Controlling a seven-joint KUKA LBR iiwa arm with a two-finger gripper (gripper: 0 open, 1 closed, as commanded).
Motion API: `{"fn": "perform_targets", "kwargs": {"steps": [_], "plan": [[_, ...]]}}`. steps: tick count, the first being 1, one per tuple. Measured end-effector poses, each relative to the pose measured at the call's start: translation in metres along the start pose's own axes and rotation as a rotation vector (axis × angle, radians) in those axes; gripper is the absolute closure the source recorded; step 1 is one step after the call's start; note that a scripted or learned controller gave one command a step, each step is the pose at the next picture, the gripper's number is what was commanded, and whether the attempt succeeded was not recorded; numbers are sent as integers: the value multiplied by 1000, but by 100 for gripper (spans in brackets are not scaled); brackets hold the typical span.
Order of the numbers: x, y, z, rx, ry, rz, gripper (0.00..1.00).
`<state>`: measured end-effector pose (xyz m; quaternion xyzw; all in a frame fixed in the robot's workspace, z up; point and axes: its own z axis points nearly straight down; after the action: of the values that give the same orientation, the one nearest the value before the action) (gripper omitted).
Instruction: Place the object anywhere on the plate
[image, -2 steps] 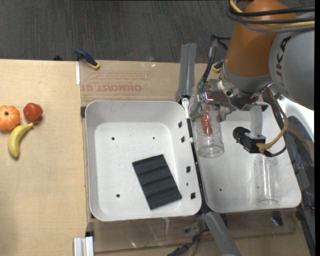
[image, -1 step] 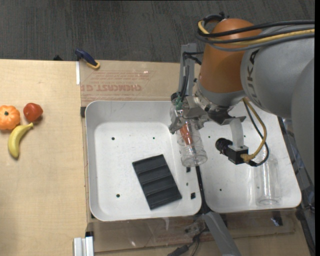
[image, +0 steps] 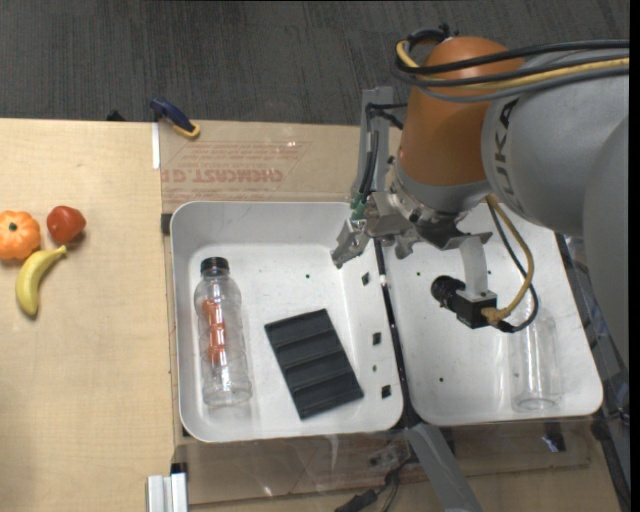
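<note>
1. Camera view from above showed the gripper (image: 378, 240) over the far part of the seam where the left bin (image: 185, 330) and right bin (image: 590, 395) meet; the grey arm (image: 560, 130) with its orange band (image: 455, 70) reached in from the right edge; whether the jaws stood open or closed could not be told, and nothing could be seen in their hold.
2. A clear bottle (image: 222, 335) lay in the left bin along its left wall, cap toward the far edge, with something orange inside; it was well apart from the gripper.
3. A black ridged plate (image: 312, 362) lay flat in the same bin, set at a slant near the near edge and toward the right wall; it was just beside the bottle, not touching it.
4. A clear cup (image: 535, 365) sat in the right bin near its near right corner.
5. On the wooden bench (image: 90, 400) by its left edge lay an orange (image: 17, 236), a red fruit (image: 65, 224) and a banana (image: 34, 281), close together; printed cardboard (image: 235, 165) lay beyond the left bin's far edge, with a blue clamp (image: 174, 117) at its far left corner.
</note>
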<state>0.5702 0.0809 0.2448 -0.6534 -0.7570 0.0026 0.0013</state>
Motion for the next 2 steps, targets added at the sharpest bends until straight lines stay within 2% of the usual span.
{"fn": "perform_targets", "kwargs": {"steps": [1, 2], "plan": [[27, 44, 27, -3, -1, 11, 0], [83, 14, 140, 0, 0, -147, 0]]}}
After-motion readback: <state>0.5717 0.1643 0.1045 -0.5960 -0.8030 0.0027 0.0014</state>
